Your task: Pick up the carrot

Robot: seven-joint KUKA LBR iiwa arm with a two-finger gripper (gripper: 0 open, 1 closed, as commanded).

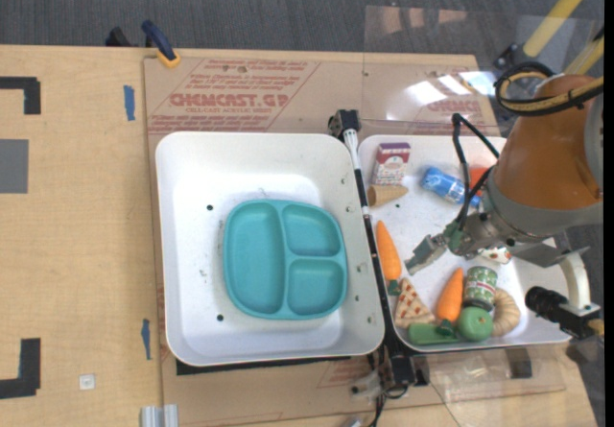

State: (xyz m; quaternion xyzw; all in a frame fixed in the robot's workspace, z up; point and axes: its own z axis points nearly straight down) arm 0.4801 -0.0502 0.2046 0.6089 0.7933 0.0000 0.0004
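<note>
While the arm (547, 166) hangs over the right bin (419, 209), its gripper (429, 249) open and holding nothing, 1 carrot (388, 249) lies near the bin's left wall and another carrot (450, 295) rests beside a can (481, 286).

Long tapered orange plastic carrot (388, 250), lying flat. It rests along the right bin's left wall.

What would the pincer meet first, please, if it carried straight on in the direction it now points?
Probably the carrot lying along the right bin's left wall. The pincer points leftward and slightly down toward it, with bare bin floor between; its height above the floor is unclear.
</note>
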